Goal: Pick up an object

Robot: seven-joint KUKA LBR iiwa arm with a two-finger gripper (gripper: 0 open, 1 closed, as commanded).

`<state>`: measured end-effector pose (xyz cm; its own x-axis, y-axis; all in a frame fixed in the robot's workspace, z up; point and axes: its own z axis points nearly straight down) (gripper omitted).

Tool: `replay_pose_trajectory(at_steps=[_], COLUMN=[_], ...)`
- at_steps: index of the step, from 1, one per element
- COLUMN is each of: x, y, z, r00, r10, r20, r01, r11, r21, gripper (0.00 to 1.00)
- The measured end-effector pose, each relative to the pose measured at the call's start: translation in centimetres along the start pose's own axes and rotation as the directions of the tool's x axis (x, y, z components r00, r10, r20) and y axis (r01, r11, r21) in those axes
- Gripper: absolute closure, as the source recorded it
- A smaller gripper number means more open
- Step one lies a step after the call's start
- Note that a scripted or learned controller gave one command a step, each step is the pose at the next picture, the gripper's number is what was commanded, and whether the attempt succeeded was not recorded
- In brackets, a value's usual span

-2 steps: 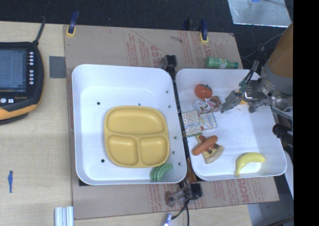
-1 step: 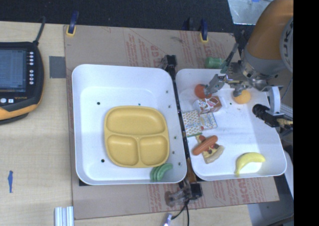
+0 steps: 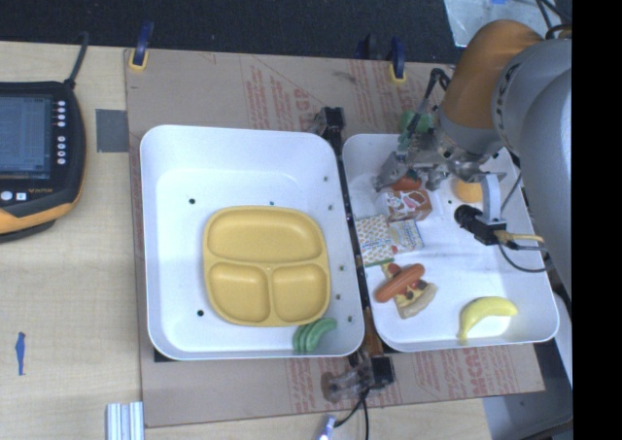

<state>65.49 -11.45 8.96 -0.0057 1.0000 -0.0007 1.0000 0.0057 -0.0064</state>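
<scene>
The gripper (image 3: 413,174) hung low in the far left corner of the right bin (image 3: 457,341). Its tip was lost among grey metal and shadow, so I could not tell whether it was apart or together, and nothing showed as held.

The likeliest thing to pick was the small packet (image 3: 406,205). It lay just nearside of the gripper, close enough that I could not say whether the two touched. It was white with red print, glossy and crinkled, flat on the floor of the bin. Its long axis ran roughly from the gripper toward the near edge of the view. My judgement was that a short shift toward the near side and a drop would put the gripper over it, closing across the narrow width.

Further out from the gripper on the same side, and a little left, lay a flat patterned card (image 3: 373,237), thin and hard to get under. Beyond that sat a toy hot dog (image 3: 400,281), touching a toy pizza slice (image 3: 416,300). Both were smooth moulded plastic, and the hot dog was rounded and slanted. A curved yellow banana (image 3: 486,316) lay well apart from the gripper, toward the near right. An orange piece (image 3: 467,190) sat just right of the gripper, partly hidden.

Left of the gripper, in the left bin (image 3: 165,263), a smooth yellow divided tray (image 3: 264,263) lay flat. A green pea pod (image 3: 314,334) lay at its near corner.
</scene>
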Motion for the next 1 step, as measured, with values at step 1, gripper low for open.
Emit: replay_pose_trajectory(at_steps=[1], x=[-2.80], y=[0.14], z=[-0.28], r00=[1.000], r10=[0.003], r20=[0.000], r01=[-0.003], r11=[1.000], r21=[-0.006], gripper=[0.00])
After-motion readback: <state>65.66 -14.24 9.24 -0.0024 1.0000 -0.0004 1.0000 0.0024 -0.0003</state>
